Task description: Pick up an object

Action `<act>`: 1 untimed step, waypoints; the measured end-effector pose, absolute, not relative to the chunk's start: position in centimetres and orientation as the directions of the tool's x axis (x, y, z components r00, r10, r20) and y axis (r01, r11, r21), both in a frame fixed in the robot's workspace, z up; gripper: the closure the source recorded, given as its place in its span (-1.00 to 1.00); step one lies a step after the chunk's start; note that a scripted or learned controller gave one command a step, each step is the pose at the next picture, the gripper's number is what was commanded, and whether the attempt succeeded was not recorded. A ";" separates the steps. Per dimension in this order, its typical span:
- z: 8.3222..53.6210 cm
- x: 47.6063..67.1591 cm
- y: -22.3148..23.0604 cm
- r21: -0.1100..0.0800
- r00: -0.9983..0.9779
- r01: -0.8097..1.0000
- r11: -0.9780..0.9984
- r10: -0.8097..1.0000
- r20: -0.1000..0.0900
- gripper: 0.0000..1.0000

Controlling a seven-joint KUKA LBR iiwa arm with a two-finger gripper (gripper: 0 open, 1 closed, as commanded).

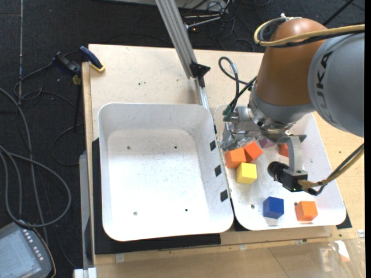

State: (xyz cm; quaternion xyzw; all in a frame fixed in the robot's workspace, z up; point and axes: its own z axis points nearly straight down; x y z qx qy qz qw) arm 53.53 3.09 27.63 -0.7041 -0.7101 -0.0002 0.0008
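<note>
Nothing is being lifted yet; the gripper [243, 139] is being held just above the orange blocks [243, 154], its grip state being undeterminable.

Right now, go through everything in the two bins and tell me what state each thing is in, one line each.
left bin: flat on the bench, holds no blocks
right bin: flat on the bench, holds the blocks
orange blocks: two, touching, under the arm's wrist
yellow block: resting on the bin floor, just below the orange pair
blue block: resting alone near the front edge
orange block: resting beside the blue one, apart
gripper: low over the orange pair, grip unclear
</note>
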 end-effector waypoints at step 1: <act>26.4 53.6 8.9 -0.003 -0.008 1.000 0.008 1.000 0.001 1.00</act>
